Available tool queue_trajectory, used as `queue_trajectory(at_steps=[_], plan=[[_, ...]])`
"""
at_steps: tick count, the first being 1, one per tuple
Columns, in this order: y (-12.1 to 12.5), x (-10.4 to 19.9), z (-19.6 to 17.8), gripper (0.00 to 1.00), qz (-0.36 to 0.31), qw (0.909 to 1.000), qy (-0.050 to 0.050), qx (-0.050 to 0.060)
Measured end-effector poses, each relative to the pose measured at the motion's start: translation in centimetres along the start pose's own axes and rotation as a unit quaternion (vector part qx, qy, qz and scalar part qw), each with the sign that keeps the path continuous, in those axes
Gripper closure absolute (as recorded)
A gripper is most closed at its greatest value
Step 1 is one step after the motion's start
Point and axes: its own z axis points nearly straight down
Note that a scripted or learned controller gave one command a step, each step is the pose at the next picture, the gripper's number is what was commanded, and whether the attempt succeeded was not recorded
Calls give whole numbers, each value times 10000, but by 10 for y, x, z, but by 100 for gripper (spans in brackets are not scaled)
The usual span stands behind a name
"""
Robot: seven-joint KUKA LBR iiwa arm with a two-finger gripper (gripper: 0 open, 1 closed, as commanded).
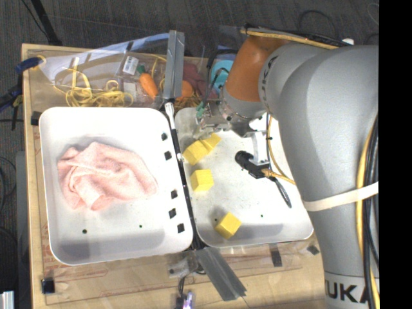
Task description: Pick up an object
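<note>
Three yellow foam blocks lie in the right bin (pixel 296 227). A pair of joined pieces (pixel 201 149) sits near the bin's far left corner, a cube (pixel 202 180) lies just below them, and another cube (pixel 227 225) rests close to the front wall. A crumpled pink cloth (pixel 103 176) lies in the left bin (pixel 55 124). My gripper (pixel 207 116) hangs low over the far left corner of the right bin, just beyond the joined yellow pieces. The wrist hides its tips, and nothing can be seen held in it.
Behind the bins lies a clear plastic bag (pixel 96 76) with yellow cord (pixel 87 95) and an orange carrot-shaped toy (pixel 148 84). The big grey arm (pixel 328 127) covers the right bin's right side. A ridge with black clips (pixel 174 192) divides the bins.
</note>
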Motion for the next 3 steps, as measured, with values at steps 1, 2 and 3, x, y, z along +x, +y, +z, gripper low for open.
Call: queue_trajectory(at_steps=[1, 2, 3], plan=[[0, 0, 0, 0, -2, 10000, 1, 2], [-17, 2, 17, 0, 110, 9999, -1, -1], [-19, 3, 8, 100, 77, 9999, 27, 61]])
